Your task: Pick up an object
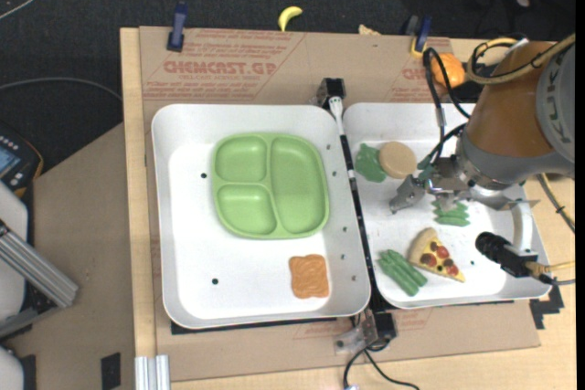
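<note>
My gripper (pixel 409 194) hangs low over the middle of the right bin (pixel 475 119), with the arm coming in from the right. Just up and left of it lie a tan round disc (pixel 397 159) and a green leafy piece (pixel 369 163). A small green piece (pixel 452 216) lies right of the gripper tip, partly under the wrist. Below it lie a pizza slice (pixel 436 254) and a bundle of green beans (pixel 401 271). Nothing shows held in the gripper.
The left bin (pixel 178 224) holds a green divided plate (pixel 271 184) and an orange waffle-like square (pixel 309 276). An orange ball (pixel 448 70) and a small yellow banana (pixel 290 16) lie outside the bins at the back.
</note>
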`<action>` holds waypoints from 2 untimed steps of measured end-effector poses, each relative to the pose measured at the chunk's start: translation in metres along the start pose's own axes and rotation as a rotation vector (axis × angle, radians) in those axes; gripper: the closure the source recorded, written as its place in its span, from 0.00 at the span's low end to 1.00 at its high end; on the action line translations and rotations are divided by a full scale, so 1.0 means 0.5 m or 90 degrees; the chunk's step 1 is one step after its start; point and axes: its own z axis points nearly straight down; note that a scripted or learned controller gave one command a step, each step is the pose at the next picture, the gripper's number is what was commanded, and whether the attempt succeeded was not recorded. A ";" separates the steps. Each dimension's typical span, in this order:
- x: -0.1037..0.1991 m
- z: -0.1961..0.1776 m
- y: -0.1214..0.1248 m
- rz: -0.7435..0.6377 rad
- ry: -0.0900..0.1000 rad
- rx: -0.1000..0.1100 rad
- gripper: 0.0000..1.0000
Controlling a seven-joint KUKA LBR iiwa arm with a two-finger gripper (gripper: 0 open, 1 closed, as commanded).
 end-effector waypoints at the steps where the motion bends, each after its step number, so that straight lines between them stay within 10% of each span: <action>1: -0.016 -0.030 0.013 0.004 -0.006 -0.012 1.00; 2: 0.119 -0.096 -0.015 -0.001 -0.005 -0.014 1.00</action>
